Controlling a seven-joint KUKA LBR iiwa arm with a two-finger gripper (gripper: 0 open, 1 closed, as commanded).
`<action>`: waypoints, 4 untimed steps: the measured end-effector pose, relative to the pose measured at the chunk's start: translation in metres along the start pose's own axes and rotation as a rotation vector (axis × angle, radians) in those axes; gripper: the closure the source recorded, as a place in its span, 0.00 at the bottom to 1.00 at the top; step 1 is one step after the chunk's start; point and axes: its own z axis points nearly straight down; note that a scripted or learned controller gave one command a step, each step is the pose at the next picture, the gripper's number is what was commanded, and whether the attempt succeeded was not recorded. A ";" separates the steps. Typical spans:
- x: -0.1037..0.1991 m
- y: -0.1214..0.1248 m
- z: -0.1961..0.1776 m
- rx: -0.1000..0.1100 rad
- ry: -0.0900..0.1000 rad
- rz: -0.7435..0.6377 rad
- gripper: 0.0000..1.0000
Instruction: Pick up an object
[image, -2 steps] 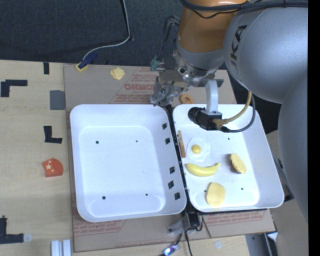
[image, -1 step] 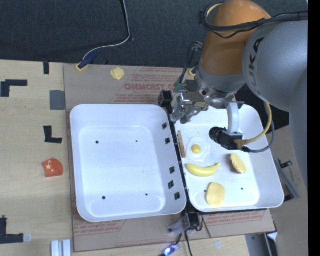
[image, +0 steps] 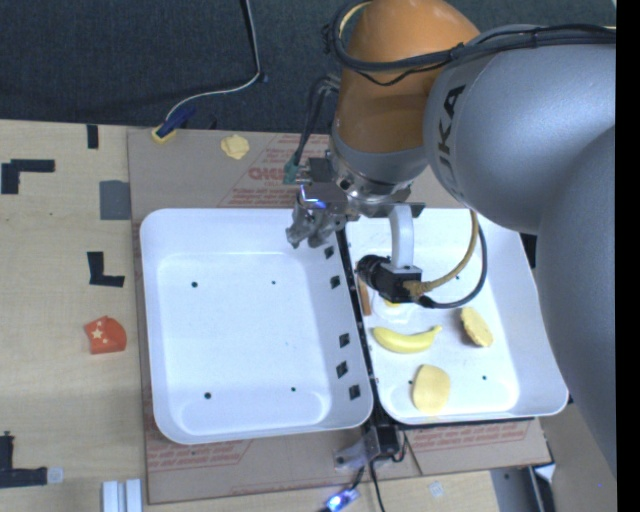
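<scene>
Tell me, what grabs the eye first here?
The huge grey arm with its orange band looms at upper right, reaching down where the left bin meets the right bin. Next comes the banana in the right bin, then a red lump alone on the bench at left.

Left bin (image: 240, 330): white plastic, smooth, soft sheen.
Right bin (image: 510, 300): same white plastic, smooth.
Sheet (image: 190, 175) beneath both bins: brown cardboard, matt, printed in red.
Table (image: 50, 290): pale wood-look board, matt.
Backdrop (image: 120, 50) along the table's far edge: dark cloth, matt, finely textured.
Arm (image: 540, 130): grey casing, smooth, satin gloss.
Orange band (image: 395, 70): smooth, glossy.
Claw (image: 308, 232): bare metal, dull grey.
Banana (image: 405, 340): yellow, smooth, plastic-looking.
</scene>
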 end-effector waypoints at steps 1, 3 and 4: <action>0.067 0.030 0.050 0.003 -0.002 0.001 1.00; 0.111 0.063 -0.173 -0.013 0.002 0.003 1.00; 0.111 -0.016 -0.229 -0.007 0.003 0.001 1.00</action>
